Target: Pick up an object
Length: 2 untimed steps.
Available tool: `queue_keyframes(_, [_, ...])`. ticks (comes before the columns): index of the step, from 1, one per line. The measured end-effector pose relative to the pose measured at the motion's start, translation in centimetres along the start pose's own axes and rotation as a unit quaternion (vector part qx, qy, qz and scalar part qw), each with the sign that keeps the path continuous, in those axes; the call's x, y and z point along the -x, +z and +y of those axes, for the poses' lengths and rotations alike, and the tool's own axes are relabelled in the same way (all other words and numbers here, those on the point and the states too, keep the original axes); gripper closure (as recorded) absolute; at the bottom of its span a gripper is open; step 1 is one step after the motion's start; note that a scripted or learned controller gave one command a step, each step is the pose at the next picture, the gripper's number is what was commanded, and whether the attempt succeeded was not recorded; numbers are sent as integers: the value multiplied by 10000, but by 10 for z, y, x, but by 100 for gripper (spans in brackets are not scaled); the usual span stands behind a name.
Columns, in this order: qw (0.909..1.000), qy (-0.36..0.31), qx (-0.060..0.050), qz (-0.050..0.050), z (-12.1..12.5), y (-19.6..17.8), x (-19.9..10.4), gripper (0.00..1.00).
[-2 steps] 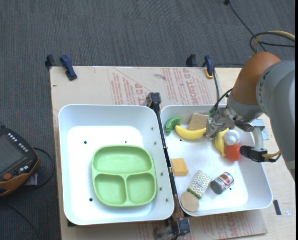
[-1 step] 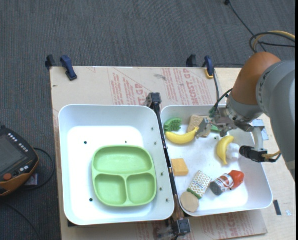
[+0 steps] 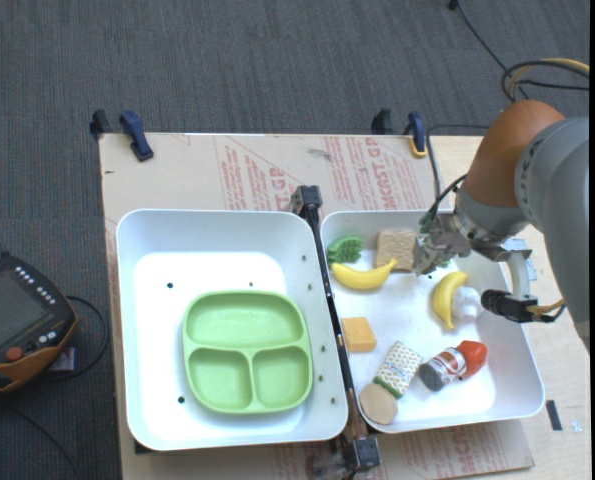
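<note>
One gripper (image 3: 432, 253), opening unclear, sits low beside the bread slice (image 3: 397, 249).

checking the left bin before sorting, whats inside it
A green divided plate lies flat in the left bin, its three compartments bare. The bin floor around it shows a few small dark dots. Whatever is under the plate is covered.

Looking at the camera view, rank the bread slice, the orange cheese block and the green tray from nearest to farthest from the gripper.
1. Bread slice, right bin, just left of the gripper.
2. Cheese block, right bin, lower left of it.
3. Green tray, in the left bin.
</note>
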<state>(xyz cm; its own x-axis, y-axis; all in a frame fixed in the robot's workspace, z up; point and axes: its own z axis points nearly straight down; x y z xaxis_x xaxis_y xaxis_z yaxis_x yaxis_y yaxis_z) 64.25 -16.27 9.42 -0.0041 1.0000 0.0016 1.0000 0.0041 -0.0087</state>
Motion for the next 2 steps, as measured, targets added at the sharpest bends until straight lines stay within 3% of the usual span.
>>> queue_keyframes(1, [10000,-4,-2,2,0,0,-1,0])
queue_keyframes(2, [10000,-19,-19,3,0,-8,-1,100])
